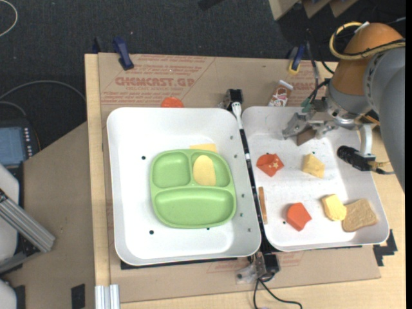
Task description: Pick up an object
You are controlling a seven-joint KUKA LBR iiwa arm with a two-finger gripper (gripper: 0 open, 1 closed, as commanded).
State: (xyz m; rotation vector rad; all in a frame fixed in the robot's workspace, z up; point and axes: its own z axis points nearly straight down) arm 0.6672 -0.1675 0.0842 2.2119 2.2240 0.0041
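The arm (386, 76) is a thick, rounded tube in matte grey, its last big joint wrapped in a glossy orange band (360, 60) that bulges like a dome. A thin yellow cable (341, 34) loops over the top of the orange part. Below it sits a paler grey wrist ring, with thin dark and green wires at its side. The gripper (302, 129) is small, dull grey metal, built of flat angular plates.

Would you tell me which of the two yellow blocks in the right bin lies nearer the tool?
The pale yellow block at mid-bin, just below the tool; the other yellow block lies lower down, beside the tan bread-shaped piece.
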